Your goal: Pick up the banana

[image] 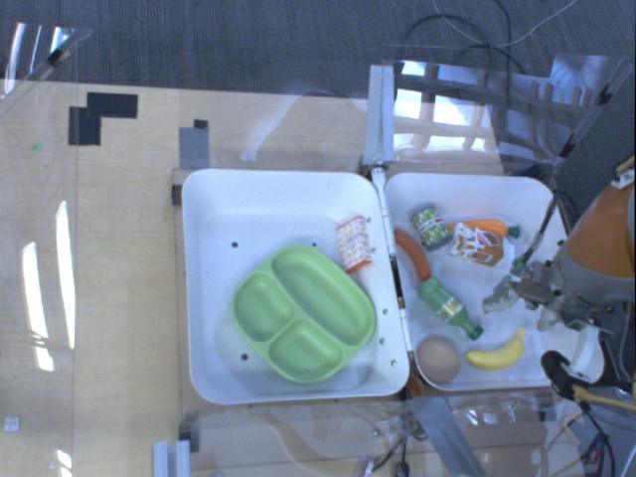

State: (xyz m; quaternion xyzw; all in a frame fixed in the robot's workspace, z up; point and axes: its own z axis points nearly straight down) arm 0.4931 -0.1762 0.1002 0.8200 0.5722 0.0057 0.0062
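Curved yellow banana [497, 351] lay near front of right shallow white bin [537, 195], betw. a round tan ball [438, 358] & the bin's right wall. Metal two-finger gripper [512, 294] hovered just above-right of it; open/shut state: can't tell.

Two white bins: left bin [199, 266], right bin [537, 199].
In left bin: one green divided plate [303, 312], one small snack packet [353, 243].
In right bin: one banana [497, 352], one hot dog [411, 253], one green bottle [448, 308], one small can [429, 226], one orange-and-white pouch [477, 241], one brownish ball [438, 358].

arm [606, 256]: orange band, grey body | tool [525, 296]: grey metal
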